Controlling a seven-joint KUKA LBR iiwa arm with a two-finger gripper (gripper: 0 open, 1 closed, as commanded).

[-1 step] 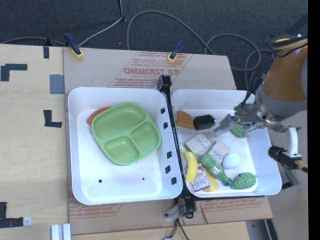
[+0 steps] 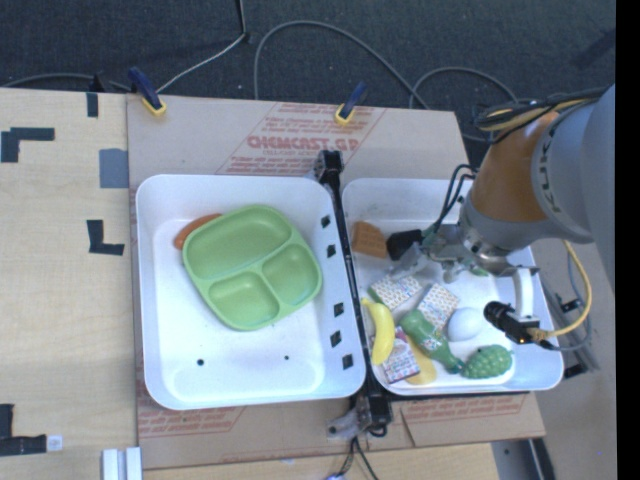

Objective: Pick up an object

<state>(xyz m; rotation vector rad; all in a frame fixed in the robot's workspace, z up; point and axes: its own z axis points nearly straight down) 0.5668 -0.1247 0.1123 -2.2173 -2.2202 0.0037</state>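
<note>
My gripper [image 2: 417,251] hangs low over the upper middle of the right bin [image 2: 440,196], under the grey and orange wrist [image 2: 512,190]. Just left of it lies a brown toast-like piece [image 2: 368,238], close to the gripper's dark tip. Below the gripper lie two checkered packets [image 2: 396,291], a yellow banana [image 2: 381,331], a green bottle [image 2: 431,337], a white egg [image 2: 465,324] and a bumpy green fruit [image 2: 487,363]. I see nothing held by the gripper.
The left bin [image 2: 165,298] holds a green divided plate [image 2: 252,265] with an orange thing [image 2: 193,227] peeking out from under its upper left edge. A black divider [image 2: 342,258] runs between the bins. Cables trail along the arm at the right.
</note>
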